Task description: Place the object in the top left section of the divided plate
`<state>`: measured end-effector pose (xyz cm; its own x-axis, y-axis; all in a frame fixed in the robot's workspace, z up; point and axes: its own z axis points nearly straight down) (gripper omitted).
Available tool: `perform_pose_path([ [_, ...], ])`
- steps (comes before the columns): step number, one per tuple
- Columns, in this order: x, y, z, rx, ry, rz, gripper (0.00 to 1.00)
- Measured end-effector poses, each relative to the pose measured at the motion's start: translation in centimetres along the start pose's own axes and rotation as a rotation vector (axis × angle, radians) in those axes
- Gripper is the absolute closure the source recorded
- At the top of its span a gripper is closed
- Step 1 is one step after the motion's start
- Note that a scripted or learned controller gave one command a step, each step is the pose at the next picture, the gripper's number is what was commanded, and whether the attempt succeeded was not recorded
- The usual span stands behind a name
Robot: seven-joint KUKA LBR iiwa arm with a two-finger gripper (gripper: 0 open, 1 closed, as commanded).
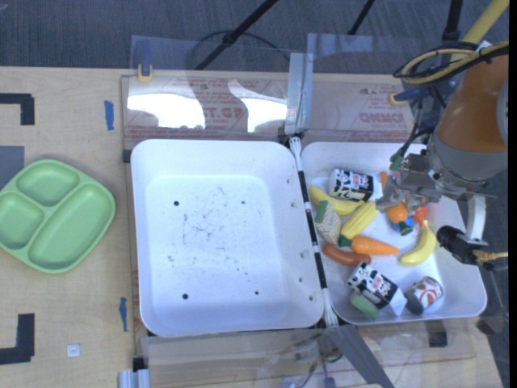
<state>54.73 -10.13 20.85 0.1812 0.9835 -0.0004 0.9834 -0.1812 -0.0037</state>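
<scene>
The green divided plate (53,214) lies on the wooden bench at the far left, outside both bins, with two small sections on its upper left and one long section on its right. My gripper (402,199) hangs over the upper right part of the right bin (472,297), far from the plate. Directly beneath it sits a small orange and blue toy (401,214). Whether anything is held is hidden by the wrist.
The right bin holds several toy foods: a cow-patterned carton (352,183), a corn cob (359,219), a carrot (374,246), a banana (420,248), a second carton (371,284) and a can (425,292). The left bin (145,168) lies between gripper and plate.
</scene>
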Motion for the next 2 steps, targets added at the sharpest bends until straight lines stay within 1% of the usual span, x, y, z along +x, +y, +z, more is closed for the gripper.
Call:
perform_pose_path([
  [1,6.8,-4.2,2.5,0.0,0.001,-0.118,1.0],
  [2,11.9,-3.1,-11.7,-0.004,0.0,-0.18,1.0],
])
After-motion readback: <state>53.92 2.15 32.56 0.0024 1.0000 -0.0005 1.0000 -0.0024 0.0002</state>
